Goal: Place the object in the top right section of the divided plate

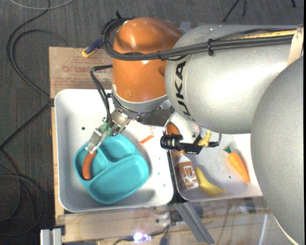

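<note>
Tool [96, 143] hangs over the left rim of the teal plate [115, 170] in the left bin [66, 137]; its tips sit at the upper end of the orange sausage [86, 167], which lies along the plate's left section, but I cannot tell whether they are spread or pinching it. Sausage looks light, smooth, likely a slick, slightly yielding plastic toy, prone to roll or squirt out. Best taken across its middle, fingers square to its length.

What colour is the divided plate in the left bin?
Teal blue; the divided plate shows best in the camera view.
</note>
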Tool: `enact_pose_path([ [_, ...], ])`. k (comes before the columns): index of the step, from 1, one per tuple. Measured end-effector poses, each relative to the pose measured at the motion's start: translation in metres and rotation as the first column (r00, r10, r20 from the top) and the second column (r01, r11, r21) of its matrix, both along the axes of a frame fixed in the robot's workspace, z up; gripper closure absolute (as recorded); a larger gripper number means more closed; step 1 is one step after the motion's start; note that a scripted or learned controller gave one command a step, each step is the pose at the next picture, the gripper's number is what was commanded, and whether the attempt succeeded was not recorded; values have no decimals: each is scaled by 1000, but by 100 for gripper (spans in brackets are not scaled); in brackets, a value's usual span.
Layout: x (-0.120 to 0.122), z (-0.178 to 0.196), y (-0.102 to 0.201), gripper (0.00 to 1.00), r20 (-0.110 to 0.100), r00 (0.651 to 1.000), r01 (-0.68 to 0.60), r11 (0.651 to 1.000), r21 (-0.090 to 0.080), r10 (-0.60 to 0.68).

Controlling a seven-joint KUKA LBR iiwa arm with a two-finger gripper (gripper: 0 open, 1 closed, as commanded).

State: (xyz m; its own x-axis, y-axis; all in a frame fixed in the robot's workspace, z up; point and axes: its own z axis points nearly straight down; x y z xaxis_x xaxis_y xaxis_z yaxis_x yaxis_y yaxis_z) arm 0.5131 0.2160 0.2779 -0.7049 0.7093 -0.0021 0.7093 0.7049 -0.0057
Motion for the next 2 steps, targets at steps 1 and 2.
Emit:
enact_pose_path([
  [1, -29, -141, -20, 0, -4, 986, 167, 986, 0, -167],
  [2, 7, -26, -48, 0, 0, 998, 56, 998, 1, -56],
])
